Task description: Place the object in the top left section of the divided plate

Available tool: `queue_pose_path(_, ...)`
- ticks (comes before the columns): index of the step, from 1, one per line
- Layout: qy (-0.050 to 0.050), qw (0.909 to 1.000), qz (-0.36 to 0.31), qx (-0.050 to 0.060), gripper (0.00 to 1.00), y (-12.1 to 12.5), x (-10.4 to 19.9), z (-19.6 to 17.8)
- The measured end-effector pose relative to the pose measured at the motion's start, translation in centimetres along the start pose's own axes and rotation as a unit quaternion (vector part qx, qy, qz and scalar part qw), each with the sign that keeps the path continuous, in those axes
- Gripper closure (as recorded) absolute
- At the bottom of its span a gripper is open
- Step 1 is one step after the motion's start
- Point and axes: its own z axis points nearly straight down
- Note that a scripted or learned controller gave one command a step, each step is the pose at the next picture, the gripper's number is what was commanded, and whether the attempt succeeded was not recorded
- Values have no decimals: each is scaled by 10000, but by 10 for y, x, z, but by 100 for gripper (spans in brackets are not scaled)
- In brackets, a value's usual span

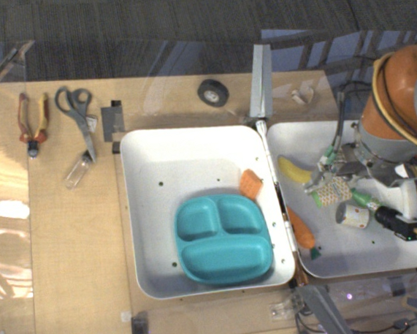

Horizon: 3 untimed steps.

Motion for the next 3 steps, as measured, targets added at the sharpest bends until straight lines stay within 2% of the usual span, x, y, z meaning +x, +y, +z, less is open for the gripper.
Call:
queue_pose_path(1, 3, 9998, -202, 0, 100, 9, 69, -19)
queue_pose_path(2, 8, 9999, -158, 20, 100, 16, 179, 12)
queue_pose_path(3, 11, 9934, -1149, 14, 100, 5, 234, 25)
